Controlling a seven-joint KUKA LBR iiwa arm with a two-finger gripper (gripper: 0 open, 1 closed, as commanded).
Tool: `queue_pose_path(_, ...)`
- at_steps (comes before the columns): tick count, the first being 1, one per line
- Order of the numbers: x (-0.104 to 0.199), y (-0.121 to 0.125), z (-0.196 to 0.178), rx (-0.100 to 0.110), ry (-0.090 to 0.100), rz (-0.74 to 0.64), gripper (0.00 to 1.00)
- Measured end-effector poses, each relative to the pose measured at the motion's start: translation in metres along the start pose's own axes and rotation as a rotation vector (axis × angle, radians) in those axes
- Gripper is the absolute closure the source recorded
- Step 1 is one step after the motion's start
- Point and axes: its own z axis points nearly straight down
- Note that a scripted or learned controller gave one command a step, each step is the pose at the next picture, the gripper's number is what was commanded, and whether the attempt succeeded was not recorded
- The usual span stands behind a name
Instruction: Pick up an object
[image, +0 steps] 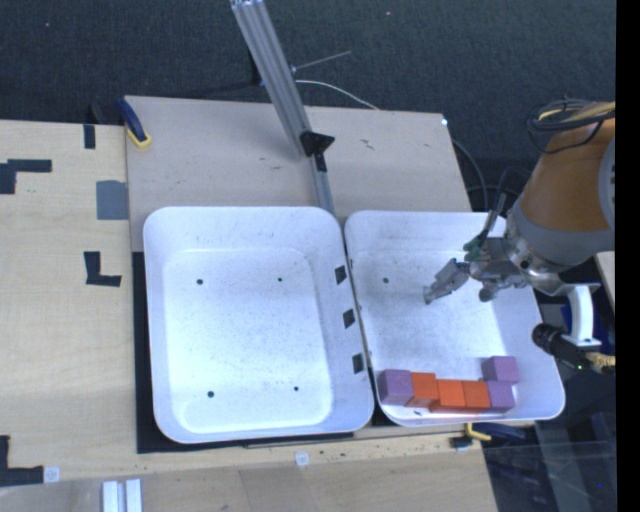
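Camera view has the end effector (440, 285) hanging over the middle of the right bin (400, 240), its tip turned toward the divider between the two bins. Whether it is wide or narrow I cannot tell from this slant; nothing shows in its grip.

What the coming move turns on is direction. The blocks lie toward the near edge of the bin from the end effector, well apart from it, packed against the front wall. They form one row running along that wall: a purple block (397, 385) at the divider end, orange blocks (452, 393) in the middle, and a purple pair (500, 380) at the arm's end, one seeming to sit behind the other. The row's long axis runs crosswise to the line from the end effector toward the wall.

My judgement is that the tight packing is the obstacle. The blocks touch each other and press against the rim, so a descent has little room on either side. The purple block at the divider end has one free face.

Beyond the divider, the left bin (175, 240) lies farther away, and a metal pole (280, 80) crosses the surface (400, 160) behind both bins, clear of the path.
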Motion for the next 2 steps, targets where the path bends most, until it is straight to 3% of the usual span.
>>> queue_pose_path(1,0.0,0.07,-0.07,-0.011,-0.003,-0.002,0.0)
queue_pose_path(2,-0.011,0.07,-0.053,0.001,-0.002,0.002,0.0)
